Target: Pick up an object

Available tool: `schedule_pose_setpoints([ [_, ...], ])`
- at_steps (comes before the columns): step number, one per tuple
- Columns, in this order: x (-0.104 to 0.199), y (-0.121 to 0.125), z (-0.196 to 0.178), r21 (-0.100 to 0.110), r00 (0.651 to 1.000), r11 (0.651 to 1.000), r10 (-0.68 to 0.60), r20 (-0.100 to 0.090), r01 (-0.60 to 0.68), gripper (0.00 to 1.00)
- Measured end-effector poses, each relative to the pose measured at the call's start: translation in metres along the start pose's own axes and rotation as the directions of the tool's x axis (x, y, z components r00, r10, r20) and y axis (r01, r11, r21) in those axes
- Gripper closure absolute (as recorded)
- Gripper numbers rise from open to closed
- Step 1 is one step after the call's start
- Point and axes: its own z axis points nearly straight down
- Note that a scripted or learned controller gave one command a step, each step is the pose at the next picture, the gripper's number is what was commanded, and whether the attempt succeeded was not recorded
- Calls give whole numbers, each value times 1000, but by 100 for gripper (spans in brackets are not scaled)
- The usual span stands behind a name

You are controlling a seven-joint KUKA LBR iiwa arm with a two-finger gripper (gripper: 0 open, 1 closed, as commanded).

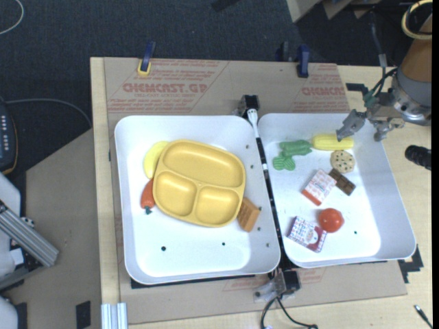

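My gripper (pixel 365 127) hangs over the far right corner of the right bin (pixel 391 204), open, with nothing between its fingers. Its left finger (pixel 349 125) is just above the right end of a yellow corn cob (pixel 331 142). Further in the same bin lie a green vegetable (pixel 291 153), a round cookie (pixel 341 160), a brown bar (pixel 343 182), a red and white box (pixel 319 186), a red tomato (pixel 330 219) and a red and white packet (pixel 306 233).
The left bin (pixel 199 259) holds a yellow divided plate (pixel 199 182), a yellow piece (pixel 153 157) and a red-orange vegetable (pixel 147 196) at its left, and a brown block (pixel 248 215) at its right. Clamps (pixel 145 66) stand on the bench's far edge.
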Motion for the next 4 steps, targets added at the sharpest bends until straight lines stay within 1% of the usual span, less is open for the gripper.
schedule_pose_setpoints([
  [1,0,3,-9,-14,1000,1000,-3,4,3,0],
  [2,1,4,55,-8,1000,1000,-4,2,4,0],
  [3,2,5,99,-10,1000,1000,-5,2,5,0],
  [4,1,8,81,-22,1000,1000,-5,8,6,100],
])
